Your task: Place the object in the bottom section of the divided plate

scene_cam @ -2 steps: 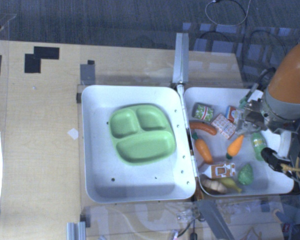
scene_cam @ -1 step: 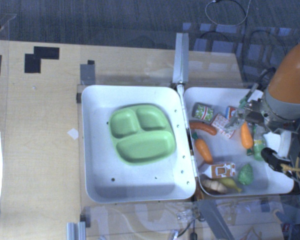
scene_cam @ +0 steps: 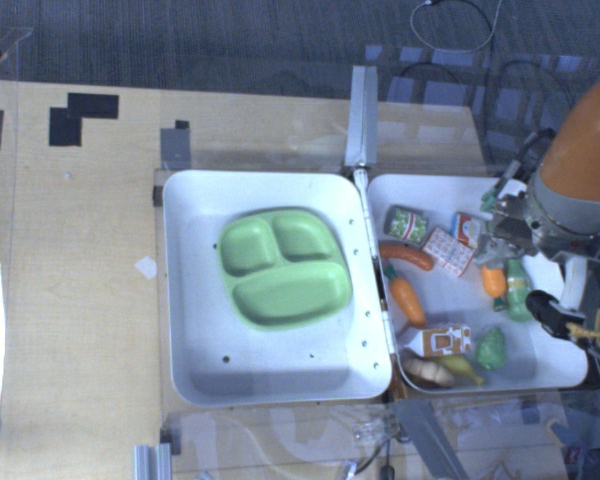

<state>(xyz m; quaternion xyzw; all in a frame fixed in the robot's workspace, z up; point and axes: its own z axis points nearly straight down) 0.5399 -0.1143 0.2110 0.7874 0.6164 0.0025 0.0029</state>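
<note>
Bananas (scene_cam: 445, 370), one bunch, lie nearest, right of the one green divided plate (scene_cam: 285, 266) in the left of two bins (scene_cam: 195, 368). Also right: one carrot (scene_cam: 407, 301), one sausage (scene_cam: 408, 257), one can (scene_cam: 407, 225). Tool (scene_cam: 502, 236) grip: cannot tell.

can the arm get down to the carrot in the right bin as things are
Probably yes. The carrot lies exposed beside the sausage, nothing on top of it, and the gripper hangs over the same bin, close by to the right.
</note>
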